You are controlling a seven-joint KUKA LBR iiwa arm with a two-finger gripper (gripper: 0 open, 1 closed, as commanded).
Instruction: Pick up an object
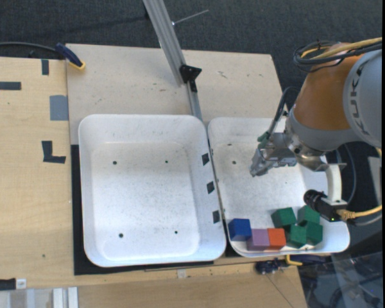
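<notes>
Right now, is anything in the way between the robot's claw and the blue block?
Nothing visible is. The gripper hangs over the right bin, and bare white floor lies between it and the blue block in the bin's near corner, beside the purple block.

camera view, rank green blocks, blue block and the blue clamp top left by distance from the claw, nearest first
From the claw:
1. Green blocks, near-right corner of the right bin, just below the claw.
2. Blue block, by that bin's near-left corner.
3. Blue clamp, on the bench's far-left edge, beyond the left bin.
</notes>
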